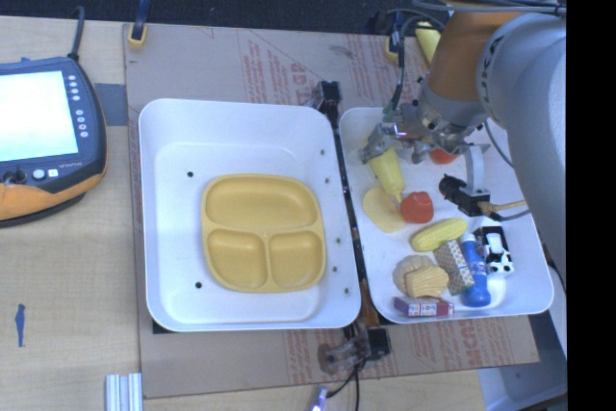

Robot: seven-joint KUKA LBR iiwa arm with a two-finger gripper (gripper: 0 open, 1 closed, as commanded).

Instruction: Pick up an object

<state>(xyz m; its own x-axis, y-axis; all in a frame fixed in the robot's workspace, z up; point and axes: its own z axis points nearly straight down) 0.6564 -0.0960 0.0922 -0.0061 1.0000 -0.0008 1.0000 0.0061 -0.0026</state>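
While the grey arm reaches in over the right bin, its claw hangs low at that bin's far end, just above a yellow bottle-shaped toy; whether the claw is wide or narrow cannot be told. Crowded near it lie a red tomato, a pale yellow slice, a corn cob, a blue tube and a black-and-white cow. Across the divide, the left bin holds a yellow divided plate. A teach pendant rests on the surface at far left.
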